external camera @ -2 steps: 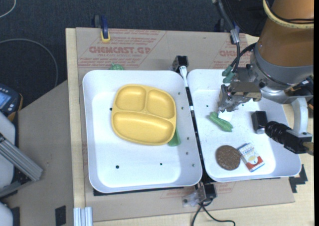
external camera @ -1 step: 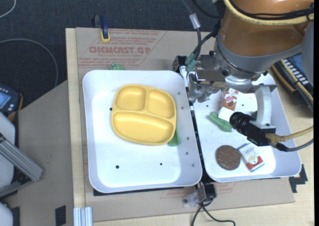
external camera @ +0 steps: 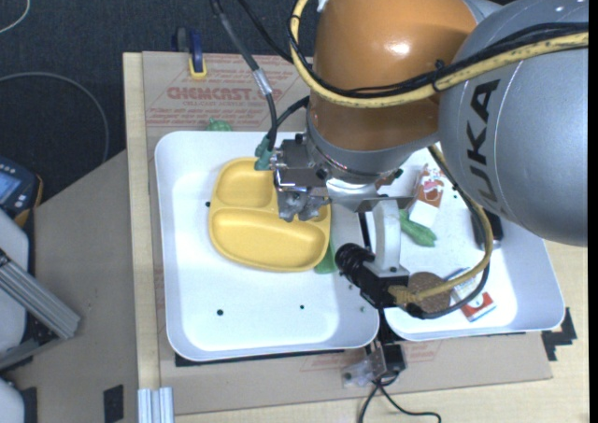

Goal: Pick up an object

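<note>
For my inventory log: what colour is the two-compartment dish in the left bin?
Yellow dish, camera view.

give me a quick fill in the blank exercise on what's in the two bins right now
1. The divided dish in the left bin is coloured ____.
2. The arm's big rounded cap above the wrist is coloured ____.
3. The small red and white carton lies in the ____ bin.
4. The green item lies just ____ that carton in the view.

Missing words: yellow; orange; right; below
</note>
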Motion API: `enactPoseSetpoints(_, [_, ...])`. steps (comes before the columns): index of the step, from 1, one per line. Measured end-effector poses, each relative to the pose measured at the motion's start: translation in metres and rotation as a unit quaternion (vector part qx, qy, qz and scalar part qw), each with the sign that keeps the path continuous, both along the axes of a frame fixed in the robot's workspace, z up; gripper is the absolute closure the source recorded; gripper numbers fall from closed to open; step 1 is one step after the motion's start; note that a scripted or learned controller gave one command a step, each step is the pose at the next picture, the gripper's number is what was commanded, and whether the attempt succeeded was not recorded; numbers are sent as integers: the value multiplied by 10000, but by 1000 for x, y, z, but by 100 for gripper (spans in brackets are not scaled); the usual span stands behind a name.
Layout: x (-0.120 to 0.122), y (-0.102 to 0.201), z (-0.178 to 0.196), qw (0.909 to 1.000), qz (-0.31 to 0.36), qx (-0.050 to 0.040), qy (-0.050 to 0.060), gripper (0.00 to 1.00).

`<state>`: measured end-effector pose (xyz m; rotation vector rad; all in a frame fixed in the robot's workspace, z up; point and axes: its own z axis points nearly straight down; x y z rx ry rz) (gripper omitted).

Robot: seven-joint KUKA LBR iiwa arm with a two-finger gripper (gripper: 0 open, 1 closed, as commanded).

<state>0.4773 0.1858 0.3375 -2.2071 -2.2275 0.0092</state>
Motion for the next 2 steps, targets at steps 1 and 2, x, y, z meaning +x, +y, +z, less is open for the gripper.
enactPoseSetpoints(1, [3, -65, 83, 9999, -78, 8, -90, 100])
enactPoseSetpoints(2, [3, -61, 89, 10000, -41, 1, -57, 100])
